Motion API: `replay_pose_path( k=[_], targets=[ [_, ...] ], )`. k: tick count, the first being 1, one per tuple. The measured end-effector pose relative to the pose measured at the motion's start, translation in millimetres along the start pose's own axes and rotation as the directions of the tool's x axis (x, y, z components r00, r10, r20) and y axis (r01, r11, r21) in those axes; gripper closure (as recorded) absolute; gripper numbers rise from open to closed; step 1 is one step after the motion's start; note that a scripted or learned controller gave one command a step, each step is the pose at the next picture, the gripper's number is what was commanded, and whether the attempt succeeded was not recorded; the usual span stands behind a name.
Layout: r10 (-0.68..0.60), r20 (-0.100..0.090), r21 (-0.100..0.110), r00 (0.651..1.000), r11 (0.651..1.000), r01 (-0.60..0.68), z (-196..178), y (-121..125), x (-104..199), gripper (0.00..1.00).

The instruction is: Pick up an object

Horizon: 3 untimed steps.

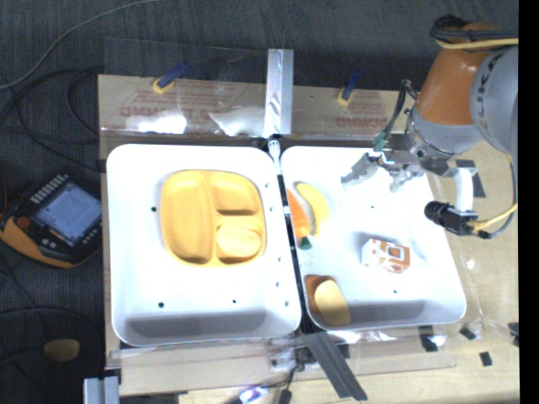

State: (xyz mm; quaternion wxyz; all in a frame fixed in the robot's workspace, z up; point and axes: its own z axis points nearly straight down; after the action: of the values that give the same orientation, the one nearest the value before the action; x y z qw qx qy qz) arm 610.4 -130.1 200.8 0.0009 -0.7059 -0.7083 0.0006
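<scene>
In the right bin lie a yellow banana and an orange carrot along the left wall. A white and orange carton rests near the middle, and a tan cup sits at the front left corner. My gripper hangs over the bin's back part, above and right of the banana, with its two fingers spread apart. Nothing is between them.
The left bin holds a yellow divided tray. A metal divider post stands behind the bins' shared wall. A handheld pendant lies on the floor to the left. Clamps sit on the back board.
</scene>
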Motion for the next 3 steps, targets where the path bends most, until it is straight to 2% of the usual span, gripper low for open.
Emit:
replay_pose_path(
  k=[1,2,3],
  targets=[
    [-0.206,0.001,0.000,0.979,0.979,0.206,55,21,36,0.00],
    [-0.369,0.006,-0.009,0.929,0.929,0.369,112,25,15,0.00],
    [-0.368,0.007,-0.013,0.930,0.930,0.368,101,27,15,1.00]
  ],
)
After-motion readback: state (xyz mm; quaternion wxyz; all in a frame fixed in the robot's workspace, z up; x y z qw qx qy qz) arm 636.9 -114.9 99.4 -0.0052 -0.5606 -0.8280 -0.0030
